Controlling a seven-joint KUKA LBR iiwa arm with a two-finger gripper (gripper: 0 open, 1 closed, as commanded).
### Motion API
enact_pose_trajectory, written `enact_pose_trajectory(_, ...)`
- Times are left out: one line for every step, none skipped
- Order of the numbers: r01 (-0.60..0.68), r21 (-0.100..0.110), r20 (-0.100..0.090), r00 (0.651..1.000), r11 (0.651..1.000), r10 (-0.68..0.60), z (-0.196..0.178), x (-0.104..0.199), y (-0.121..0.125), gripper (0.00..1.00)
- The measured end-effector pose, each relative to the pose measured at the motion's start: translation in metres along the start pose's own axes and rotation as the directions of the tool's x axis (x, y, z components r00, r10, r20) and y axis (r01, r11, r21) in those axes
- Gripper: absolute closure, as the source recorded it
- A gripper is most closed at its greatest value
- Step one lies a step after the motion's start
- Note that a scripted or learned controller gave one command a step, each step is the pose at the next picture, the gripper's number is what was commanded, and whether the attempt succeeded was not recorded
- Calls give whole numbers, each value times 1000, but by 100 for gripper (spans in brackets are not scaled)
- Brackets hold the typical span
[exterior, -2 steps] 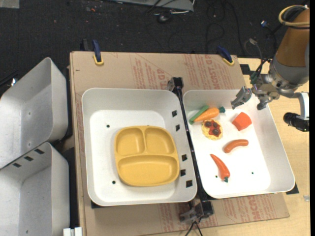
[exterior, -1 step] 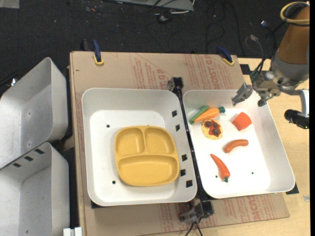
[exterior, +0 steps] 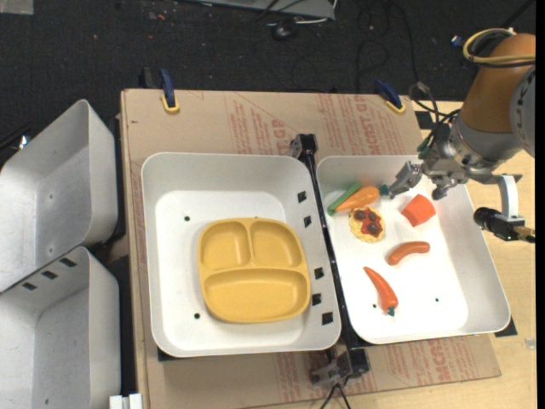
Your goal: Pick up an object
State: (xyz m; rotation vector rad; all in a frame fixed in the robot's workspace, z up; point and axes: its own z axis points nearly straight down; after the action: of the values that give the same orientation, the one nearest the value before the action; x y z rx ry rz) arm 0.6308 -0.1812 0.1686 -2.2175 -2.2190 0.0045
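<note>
Tool (exterior: 423, 181) fingers spread apart, gripping nothing, above the right bin (exterior: 477, 313) near the orange block (exterior: 418, 210) and carrot (exterior: 356, 198)

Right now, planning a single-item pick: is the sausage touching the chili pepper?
Apart. The camera view shows white bin floor between the sausage and the chili pepper.

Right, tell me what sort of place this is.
Probably a robot lab's grasping test bench, not a kitchen. A robot arm reaches over two white bins clamped to a board, toy food such as a carrot and sausage lies inside, and cables trail across the dark floor.
</note>
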Motion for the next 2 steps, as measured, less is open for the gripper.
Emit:
enact_pose_trajectory(3,-2,0,1000,1000,-3,43,1,4,0)
enact_pose_trajectory(2,-14,10,1000,1000,-2,70,-2,7,0)
